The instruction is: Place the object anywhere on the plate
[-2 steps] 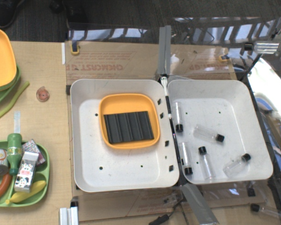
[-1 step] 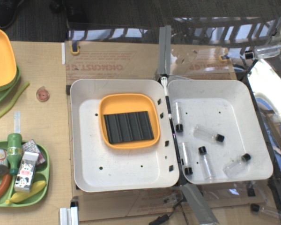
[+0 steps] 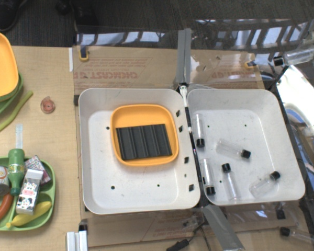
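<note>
Left bin (image 3: 94,192): a yellow plate (image 3: 120,116) with rounded corners sits toward the bin's far side, flat on the floor. A black ribbed pad (image 3: 144,141) lies flat on the plate, within its rim and covering most of its well.

Right bin (image 3: 251,114): five clear vials with black caps, all lying down.
- vial one (image 3: 197,129) along the left wall, cap toward the near side
- vial two (image 3: 230,149) near the middle, cap pointing right
- vial three (image 3: 206,174) by the left wall, nearer, cap toward the near side
- vial four (image 3: 230,184) just beside vial three, cap toward the far side
- vial five (image 3: 262,185) near the near-right corner, cap up and to the right

The two bins touch along their shared edge and rest on cardboard (image 3: 125,69) laid on the counter (image 3: 47,140).

Far left of the counter: a green tray (image 3: 47,203) of toy food, stacked yellow and green dishes (image 3: 0,72), and a small pink disc (image 3: 48,105) between them.

Hand: wide or narrow, cannot tell.
</note>
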You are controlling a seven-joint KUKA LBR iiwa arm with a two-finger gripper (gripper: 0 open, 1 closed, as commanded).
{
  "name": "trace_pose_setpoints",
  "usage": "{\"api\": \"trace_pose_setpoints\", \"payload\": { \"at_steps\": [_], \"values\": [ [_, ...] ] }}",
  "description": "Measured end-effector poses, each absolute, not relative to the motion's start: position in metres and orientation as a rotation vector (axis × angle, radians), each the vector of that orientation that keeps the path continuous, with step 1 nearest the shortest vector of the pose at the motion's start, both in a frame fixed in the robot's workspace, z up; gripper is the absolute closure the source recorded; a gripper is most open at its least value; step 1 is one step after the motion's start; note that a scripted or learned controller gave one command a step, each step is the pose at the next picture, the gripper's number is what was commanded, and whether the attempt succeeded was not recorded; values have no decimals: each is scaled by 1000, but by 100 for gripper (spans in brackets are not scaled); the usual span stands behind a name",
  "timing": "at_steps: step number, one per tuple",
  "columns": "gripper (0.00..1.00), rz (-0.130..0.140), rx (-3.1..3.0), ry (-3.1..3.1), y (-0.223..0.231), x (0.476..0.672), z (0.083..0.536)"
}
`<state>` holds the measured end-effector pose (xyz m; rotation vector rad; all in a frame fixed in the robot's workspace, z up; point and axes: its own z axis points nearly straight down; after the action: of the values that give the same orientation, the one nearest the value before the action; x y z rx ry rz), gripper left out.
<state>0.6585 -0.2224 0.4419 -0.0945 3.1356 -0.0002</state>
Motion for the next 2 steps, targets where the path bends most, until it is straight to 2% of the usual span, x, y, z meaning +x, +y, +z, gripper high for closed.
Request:
{"api": "trace_pose_setpoints", "payload": {
  "at_steps": [2],
  "values": [
    [100, 0, -968, 2983, -222, 660, 442]
  ]
}}
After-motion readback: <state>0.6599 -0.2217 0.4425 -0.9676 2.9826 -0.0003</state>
